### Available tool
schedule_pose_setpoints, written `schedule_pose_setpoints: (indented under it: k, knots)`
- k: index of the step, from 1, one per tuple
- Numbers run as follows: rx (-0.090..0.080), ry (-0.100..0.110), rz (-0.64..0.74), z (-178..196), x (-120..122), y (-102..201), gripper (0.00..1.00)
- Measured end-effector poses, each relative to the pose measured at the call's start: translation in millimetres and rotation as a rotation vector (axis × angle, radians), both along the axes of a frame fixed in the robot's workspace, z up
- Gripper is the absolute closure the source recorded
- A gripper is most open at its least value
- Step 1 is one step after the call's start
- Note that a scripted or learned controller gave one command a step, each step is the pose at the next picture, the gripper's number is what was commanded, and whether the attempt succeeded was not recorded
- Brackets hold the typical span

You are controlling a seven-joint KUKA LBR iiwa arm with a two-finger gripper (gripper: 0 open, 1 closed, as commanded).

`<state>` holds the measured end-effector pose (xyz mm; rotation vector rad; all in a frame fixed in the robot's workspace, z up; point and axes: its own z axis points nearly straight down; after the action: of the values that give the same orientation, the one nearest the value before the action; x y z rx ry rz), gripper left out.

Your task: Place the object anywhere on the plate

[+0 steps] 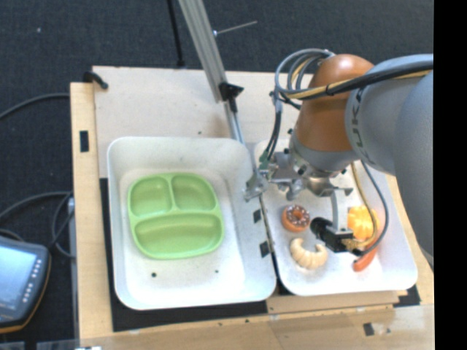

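The green divided plate (175, 216) is set in the left bin (120, 268); the gripper (300, 184) is held over the right bin (398, 272), just behind a frosted doughnut (295, 217), and whether it is wide or narrow cannot be told; a croissant (309, 254) is laid just before the doughnut; a yellow piece (360, 221) and an orange piece (365, 257) are seen beside them.

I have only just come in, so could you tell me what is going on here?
The arm reaches in over the right bin, where a donut, a croissant, a yellow piece and an orange piece lie. The green plate sits in the left bin, and no object is on it yet. I cannot see that anything is held.
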<state>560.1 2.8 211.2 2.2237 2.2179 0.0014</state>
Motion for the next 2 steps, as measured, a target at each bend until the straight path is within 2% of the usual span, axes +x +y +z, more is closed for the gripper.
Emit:
schedule_pose_setpoints:
  k: [1,2]
  knots:
    - [0.0,-0.003,0.0,11,1,-1,1.0]
    - [0.0,-0.004,0.002,21,2,-3,1.0]
